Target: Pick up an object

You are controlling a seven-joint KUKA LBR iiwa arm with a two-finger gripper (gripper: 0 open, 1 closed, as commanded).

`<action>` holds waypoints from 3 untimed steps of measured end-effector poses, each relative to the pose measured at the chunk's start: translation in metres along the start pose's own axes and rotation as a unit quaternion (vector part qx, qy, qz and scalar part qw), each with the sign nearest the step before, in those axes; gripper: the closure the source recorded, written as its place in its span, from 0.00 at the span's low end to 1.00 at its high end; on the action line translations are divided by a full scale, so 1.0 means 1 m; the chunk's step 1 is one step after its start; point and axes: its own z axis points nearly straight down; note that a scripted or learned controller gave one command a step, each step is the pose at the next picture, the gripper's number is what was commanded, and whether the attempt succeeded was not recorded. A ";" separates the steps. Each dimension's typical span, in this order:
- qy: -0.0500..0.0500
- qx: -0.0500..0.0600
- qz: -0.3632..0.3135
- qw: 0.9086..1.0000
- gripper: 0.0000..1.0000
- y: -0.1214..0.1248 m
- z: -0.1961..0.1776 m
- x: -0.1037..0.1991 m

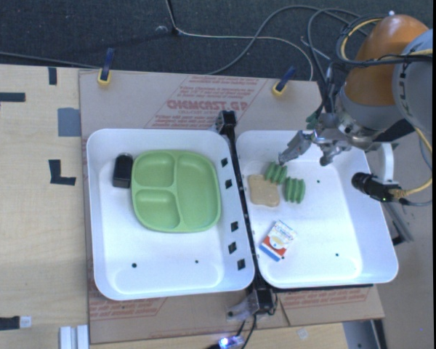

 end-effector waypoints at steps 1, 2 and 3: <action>0.000 0.002 0.000 1.000 0.00 0.000 0.064 0.004; -0.001 0.001 0.000 1.000 0.00 -0.002 0.107 0.006; -0.004 -0.004 0.001 1.000 0.00 0.001 0.128 0.003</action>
